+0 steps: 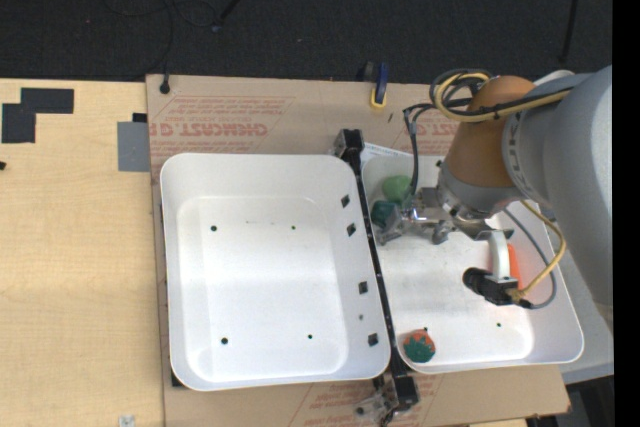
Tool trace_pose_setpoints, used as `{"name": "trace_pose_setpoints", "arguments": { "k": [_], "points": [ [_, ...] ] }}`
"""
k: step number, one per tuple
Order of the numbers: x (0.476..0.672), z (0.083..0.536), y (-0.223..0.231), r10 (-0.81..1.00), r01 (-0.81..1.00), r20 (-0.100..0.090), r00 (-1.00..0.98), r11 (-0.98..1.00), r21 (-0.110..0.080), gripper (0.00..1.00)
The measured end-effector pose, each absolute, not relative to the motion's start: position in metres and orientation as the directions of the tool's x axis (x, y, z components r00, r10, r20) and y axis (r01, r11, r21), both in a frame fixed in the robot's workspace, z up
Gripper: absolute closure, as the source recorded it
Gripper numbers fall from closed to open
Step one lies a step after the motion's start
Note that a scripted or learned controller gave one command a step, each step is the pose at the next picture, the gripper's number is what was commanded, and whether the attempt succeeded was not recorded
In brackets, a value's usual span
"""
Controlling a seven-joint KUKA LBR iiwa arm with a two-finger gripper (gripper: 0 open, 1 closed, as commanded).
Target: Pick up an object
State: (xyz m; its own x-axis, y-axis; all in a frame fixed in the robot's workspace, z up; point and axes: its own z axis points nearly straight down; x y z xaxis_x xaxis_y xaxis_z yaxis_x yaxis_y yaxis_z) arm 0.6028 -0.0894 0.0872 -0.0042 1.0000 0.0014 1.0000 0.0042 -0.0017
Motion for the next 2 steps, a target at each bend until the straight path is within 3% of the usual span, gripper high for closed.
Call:
{"name": "trace_pose_setpoints", "arguments": {
  "k": [1, 2],
  "points": [
    [0.556, 0.088, -0.163, 1.0, 1.0, -0.003, 0.007, -0.007, -0.006, 0.0],
    [0.591, 0.088, -0.135, 1.0, 1.0, 0.001, -0.002, 0.002, -0.001, 0.0]
  ]
}}
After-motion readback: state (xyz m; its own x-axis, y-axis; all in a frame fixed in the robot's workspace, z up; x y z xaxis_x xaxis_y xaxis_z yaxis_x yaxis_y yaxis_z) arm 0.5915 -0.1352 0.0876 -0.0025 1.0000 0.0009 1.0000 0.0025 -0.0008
